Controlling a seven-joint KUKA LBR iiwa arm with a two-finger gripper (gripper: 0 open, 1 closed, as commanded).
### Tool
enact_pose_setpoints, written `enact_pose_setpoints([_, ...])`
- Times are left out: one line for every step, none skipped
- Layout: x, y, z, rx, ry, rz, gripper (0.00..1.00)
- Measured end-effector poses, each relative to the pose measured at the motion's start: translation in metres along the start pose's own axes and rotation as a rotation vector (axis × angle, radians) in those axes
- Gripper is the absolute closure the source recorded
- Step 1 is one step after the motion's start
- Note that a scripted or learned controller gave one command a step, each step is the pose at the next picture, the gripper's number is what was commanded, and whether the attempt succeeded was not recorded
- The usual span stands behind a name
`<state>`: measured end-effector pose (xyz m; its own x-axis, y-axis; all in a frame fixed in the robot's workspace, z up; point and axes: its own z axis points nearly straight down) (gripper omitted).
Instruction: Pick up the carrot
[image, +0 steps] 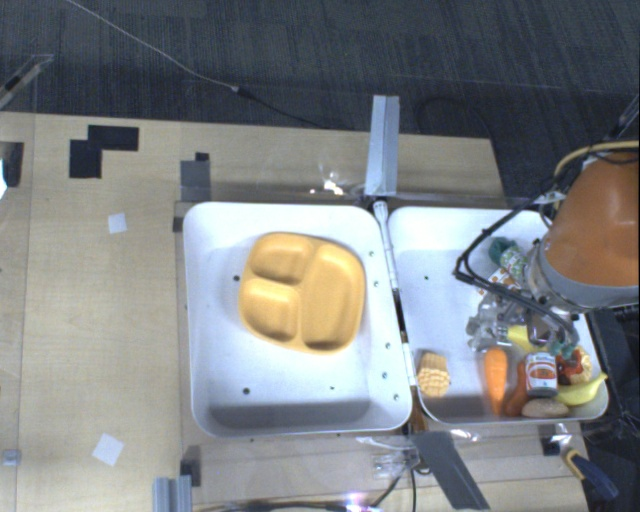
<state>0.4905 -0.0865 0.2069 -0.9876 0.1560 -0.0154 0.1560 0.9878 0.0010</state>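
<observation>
The orange carrot (495, 378) lies lengthwise near the front edge of the right bin (440, 250), its tip toward the front wall. My gripper (500, 330) hangs at the carrot's far end, directly above or touching it; which one I cannot tell. The grey wrist with its orange band (600, 225) comes in from the right and hides part of the gripper. Nothing is lifted off the bin floor.
A corn piece (433, 373) lies left of the carrot. A small red-labelled jar (540, 373), a banana (585, 392), a brown lump (545, 407) and red fruit crowd its right side. A green bottle (510, 258) sits farther back. The left bin (210, 400) holds a yellow divided tray (302, 290).
</observation>
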Motion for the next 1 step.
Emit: enact_pose_setpoints([-0.0388, 0.0461, -0.0207, -0.003, 0.002, -0.447, 1.00])
